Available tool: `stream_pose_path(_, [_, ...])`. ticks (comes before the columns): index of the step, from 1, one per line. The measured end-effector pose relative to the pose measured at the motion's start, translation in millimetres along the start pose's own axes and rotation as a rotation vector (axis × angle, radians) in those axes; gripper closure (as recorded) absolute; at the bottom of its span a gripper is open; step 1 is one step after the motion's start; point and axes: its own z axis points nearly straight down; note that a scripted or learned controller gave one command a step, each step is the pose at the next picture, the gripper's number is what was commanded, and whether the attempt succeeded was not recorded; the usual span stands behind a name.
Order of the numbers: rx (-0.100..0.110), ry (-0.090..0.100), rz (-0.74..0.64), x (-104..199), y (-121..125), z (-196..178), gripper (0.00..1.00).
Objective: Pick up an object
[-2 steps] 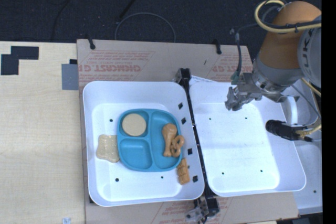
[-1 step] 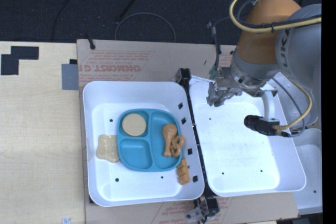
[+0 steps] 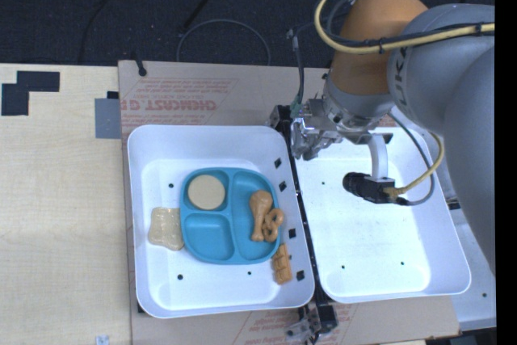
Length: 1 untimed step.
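gripper (image 3: 313, 138) sits at the top-left corner of the right bin (image 3: 436, 271), just beside the divider between the two bins, hanging under the grey wrist w/ the orange band (image 3: 373, 36) above it. can't tell its state from this angle, too small and cluttered w/ cables and metal bits, and nothing visible is held in it. judging by that, the pick isn't done yet. all the candidate objects are in the left bin (image 3: 153, 149): a blue divided tray (image 3: 212, 242) in the middle, w/ a round tan cracker-like disc (image 3: 205, 191) in its upper-left compartment and a tan bone-shaped piece (image 3: 261, 214) w/ a pretzel-like bit (image 3: 275, 224) touching it in the right compartment; lower-left compartment looks bare. a pale bread-slice-shaped item (image 3: 166, 228) lies on the bin floor touching the tray's left edge, and a small brown chunky piece (image 3: 282, 263) lies just off the tray's lower-right corner, near the divider. a black cylindrical part (image 3: 367, 187) on a cable hangs over the right bin floor; looks like arm hardware, not an object to pick. so what's left, imo: pretty much everything. arm has to cross the divider into the left bin, come down over one item, close on it and lift. closest targets are the brown chunk and the bone piece, both near the divider, but the gripper is apart from all of them.
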Motion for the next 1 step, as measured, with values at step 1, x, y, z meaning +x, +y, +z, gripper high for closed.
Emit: stream_pose_path(1, [0.0, 0.001, -0.001, 50.1, 3.8, -8.4, 1.0])
